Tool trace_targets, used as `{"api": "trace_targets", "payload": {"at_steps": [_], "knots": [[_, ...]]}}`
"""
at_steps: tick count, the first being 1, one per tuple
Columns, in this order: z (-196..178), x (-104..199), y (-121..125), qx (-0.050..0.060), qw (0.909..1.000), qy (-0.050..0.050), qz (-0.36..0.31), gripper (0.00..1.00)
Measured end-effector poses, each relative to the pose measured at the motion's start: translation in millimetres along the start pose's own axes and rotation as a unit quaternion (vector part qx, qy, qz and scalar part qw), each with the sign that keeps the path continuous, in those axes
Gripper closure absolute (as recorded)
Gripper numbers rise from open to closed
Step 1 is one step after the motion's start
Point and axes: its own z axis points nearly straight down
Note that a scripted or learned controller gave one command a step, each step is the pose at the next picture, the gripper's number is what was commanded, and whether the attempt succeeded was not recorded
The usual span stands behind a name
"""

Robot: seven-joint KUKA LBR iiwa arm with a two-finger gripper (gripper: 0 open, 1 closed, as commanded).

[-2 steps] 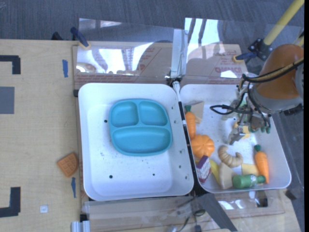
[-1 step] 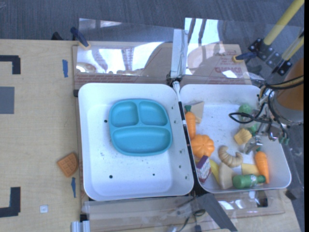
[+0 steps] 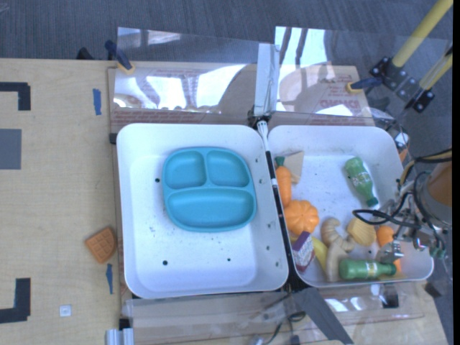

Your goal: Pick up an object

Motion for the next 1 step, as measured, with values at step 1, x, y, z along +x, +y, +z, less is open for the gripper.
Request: {"api": "trace_targets", "payload": {"at_steps": [1], "knots": [[-0.1, -30.3, 63.7, -0.002, 0.9999, -0.004, 0.01, 0.0]]}}
